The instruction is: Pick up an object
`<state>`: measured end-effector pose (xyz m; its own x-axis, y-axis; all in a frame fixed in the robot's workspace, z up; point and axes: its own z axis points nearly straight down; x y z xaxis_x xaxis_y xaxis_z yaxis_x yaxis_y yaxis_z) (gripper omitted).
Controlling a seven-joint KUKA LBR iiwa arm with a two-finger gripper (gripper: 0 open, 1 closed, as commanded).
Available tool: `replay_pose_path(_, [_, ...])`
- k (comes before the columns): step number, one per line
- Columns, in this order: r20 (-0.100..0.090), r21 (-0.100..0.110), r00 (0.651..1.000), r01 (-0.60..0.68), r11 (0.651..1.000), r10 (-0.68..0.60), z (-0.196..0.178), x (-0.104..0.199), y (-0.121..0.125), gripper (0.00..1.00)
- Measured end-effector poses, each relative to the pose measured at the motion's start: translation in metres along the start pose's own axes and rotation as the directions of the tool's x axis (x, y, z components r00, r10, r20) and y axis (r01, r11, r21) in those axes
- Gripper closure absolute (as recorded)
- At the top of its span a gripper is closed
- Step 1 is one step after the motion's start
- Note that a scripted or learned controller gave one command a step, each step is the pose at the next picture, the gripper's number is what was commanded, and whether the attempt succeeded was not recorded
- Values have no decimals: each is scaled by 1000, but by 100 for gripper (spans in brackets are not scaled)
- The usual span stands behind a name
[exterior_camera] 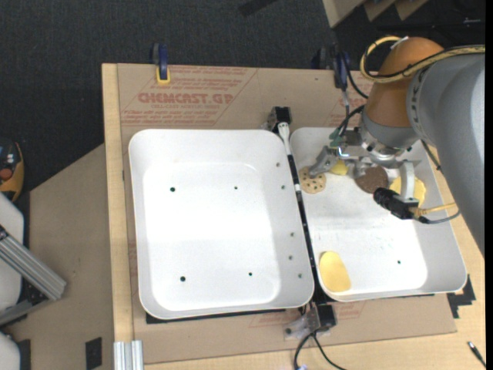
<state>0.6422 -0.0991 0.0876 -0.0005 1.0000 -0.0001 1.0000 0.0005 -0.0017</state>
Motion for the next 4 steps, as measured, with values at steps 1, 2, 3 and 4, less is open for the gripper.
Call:
replay_pose_path(1, [2,-8,1000,1,1000,-1,-1,-4,27,0])
replay_pose_path(2, [3,-7,1000,0,1000,0,-1,1,26,0])
replay_pose_path(3, [4,-7,1000,-1,1000,1,-1,4,26,0])
replay_pose_path(4, [2,-11,1000,0,1000,0,-13,5,27,100])
